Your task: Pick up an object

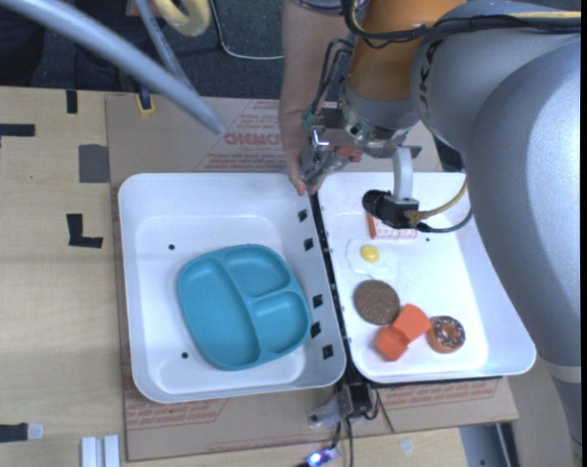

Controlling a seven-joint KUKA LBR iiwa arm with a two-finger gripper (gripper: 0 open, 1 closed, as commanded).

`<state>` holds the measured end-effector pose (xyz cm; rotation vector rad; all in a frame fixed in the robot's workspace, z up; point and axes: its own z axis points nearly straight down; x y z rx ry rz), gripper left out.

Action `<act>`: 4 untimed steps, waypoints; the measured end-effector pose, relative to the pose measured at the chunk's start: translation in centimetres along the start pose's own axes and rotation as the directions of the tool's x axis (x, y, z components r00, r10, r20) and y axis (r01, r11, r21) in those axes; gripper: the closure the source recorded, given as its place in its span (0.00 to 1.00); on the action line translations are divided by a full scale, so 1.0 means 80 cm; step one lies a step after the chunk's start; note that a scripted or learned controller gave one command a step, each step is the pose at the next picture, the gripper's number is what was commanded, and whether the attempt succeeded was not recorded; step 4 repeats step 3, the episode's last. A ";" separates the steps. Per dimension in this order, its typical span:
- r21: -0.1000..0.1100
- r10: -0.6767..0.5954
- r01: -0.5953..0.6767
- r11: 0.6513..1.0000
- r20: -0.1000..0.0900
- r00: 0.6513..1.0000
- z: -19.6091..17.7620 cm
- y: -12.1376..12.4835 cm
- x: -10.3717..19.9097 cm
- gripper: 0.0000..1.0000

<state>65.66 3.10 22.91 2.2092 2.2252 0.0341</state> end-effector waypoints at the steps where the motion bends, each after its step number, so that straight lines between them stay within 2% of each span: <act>1: -0.035 0.002 -0.002 0.999 0.000 1.000 -0.018 0.005 -0.014 1.00; 2: -0.005 -0.002 0.002 1.000 -0.001 1.000 0.002 -0.003 -0.011 1.00; 3: 0.022 0.004 -0.004 1.000 0.010 1.000 0.011 -0.010 -0.019 0.00; 4: 0.022 0.004 -0.004 1.000 0.010 1.000 0.011 -0.010 -0.019 0.00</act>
